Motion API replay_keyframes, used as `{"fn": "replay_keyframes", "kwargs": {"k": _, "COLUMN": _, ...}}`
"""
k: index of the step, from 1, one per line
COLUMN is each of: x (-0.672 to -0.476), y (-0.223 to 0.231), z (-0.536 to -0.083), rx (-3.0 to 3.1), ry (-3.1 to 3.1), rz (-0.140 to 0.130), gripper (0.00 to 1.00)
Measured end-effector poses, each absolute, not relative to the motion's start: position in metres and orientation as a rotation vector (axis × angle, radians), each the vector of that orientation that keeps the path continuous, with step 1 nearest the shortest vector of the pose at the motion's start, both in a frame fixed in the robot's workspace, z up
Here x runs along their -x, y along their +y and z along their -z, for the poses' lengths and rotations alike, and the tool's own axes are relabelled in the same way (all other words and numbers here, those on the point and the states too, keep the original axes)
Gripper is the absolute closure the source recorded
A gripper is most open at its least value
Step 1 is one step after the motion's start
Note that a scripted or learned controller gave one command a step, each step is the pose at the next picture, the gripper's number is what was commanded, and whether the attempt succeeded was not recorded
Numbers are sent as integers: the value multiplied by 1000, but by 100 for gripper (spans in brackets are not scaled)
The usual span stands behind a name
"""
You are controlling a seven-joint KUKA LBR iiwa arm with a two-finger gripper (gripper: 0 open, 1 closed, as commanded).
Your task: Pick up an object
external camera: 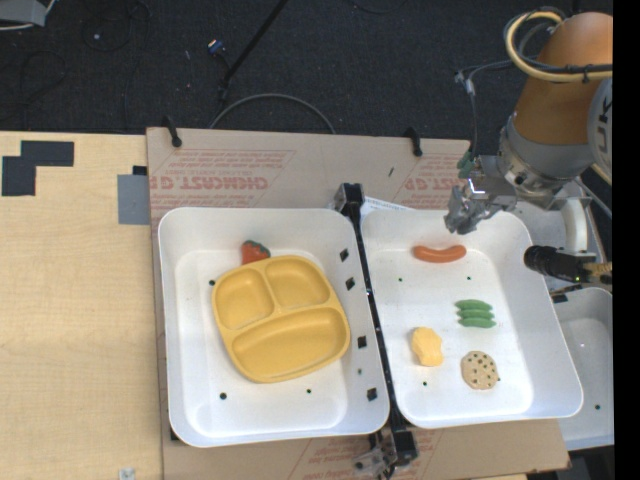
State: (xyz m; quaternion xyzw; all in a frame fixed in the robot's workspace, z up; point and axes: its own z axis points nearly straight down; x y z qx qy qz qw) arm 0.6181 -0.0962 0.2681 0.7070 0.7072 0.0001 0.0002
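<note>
The gripper (466, 215) is seen above the far rim of the right bin (553, 368), near its far left corner; whether the fingers are parted or closed cannot be told, since they are small and blurred against the bin wall; nothing is seen between them. Just near of the gripper a sausage (440, 254) is laid on the bin floor, its long axis running left to right, clear of the rim and of the other items; open white floor is left all around it. Nearer in the same bin a green pea pod piece (476, 314) is laid, also lengthwise left to right; a yellow lump (427, 346) and a round cookie (480, 370) are placed side by side near the near edge, apart from each other. The arm (560, 88) is cut off at the right edge of the view. In the left bin (190, 368) a yellow divided plate (282, 316) is set at a slant; a small red and green item (255, 251) is partly hidden behind its far rim and cannot be identified. Both bins are carried on a cardboard sheet (280, 173) on the counter (70, 318).
</note>
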Motion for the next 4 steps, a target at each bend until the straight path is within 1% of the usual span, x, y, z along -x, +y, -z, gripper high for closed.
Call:
{"fn": "replay_keyframes", "kwargs": {"k": 2, "x": -589, "y": 7, "z": -234, "rx": -2220, "ry": 2230, "rz": 6, "gripper": 100}}
{"fn": "replay_keyframes", "kwargs": {"k": 3, "x": -570, "y": 49, "z": -231, "rx": -2220, "ry": 2230, "rz": 6, "gripper": 100}}
{"fn": "replay_keyframes", "kwargs": {"k": 4, "x": -566, "y": 108, "z": -230, "rx": -2217, "ry": 2230, "rz": 4, "gripper": 100}}
